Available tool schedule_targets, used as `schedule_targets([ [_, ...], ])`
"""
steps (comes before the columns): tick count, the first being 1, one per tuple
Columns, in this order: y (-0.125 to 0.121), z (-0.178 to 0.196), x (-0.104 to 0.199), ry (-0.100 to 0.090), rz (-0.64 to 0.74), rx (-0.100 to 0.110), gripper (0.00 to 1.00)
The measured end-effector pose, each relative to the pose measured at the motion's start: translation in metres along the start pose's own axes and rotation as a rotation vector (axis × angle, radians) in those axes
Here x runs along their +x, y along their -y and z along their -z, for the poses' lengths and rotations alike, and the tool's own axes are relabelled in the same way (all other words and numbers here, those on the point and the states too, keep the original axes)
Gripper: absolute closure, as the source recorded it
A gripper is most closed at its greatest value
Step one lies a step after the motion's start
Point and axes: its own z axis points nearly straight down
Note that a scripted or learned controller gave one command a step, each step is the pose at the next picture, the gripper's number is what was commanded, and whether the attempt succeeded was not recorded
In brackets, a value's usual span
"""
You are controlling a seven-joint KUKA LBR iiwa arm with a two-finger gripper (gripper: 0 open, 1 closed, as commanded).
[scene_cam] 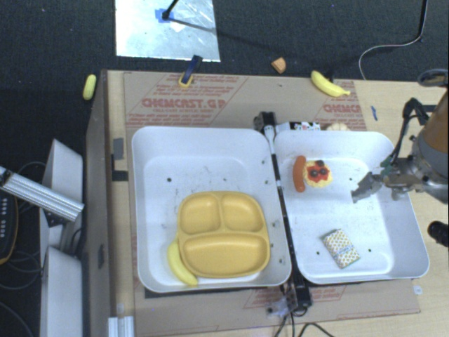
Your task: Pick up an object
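In the right bin [403,258] lie a red sausage [300,173], a small round pizza-like toy [319,174] next to it, and a small patterned box [341,248] near the front. The left bin [151,160] holds a yellow divided plate [223,232] with a banana [179,264] against its front left corner. My gripper [365,187] hangs over the right side of the right bin, to the right of the pizza toy and behind the patterned box. Nothing shows in its grasp.
A second banana [327,84], a small orange piece [279,65] and a small yellow object [89,86] lie outside the bins at the back. The grey arm [429,161] enters from the right, over the right bin's edge. Cables hang at the far right.
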Motion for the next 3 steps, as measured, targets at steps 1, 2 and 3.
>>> schedule_targets([
  [1,-0.065,-0.072,0.033,-0.001,0.000,0.002,0.00],
  [2,-0.143,-0.152,0.057,0.002,0.002,-0.011,0.00],
  [3,-0.147,-0.137,0.058,0.002,0.004,-0.021,1.00],
])
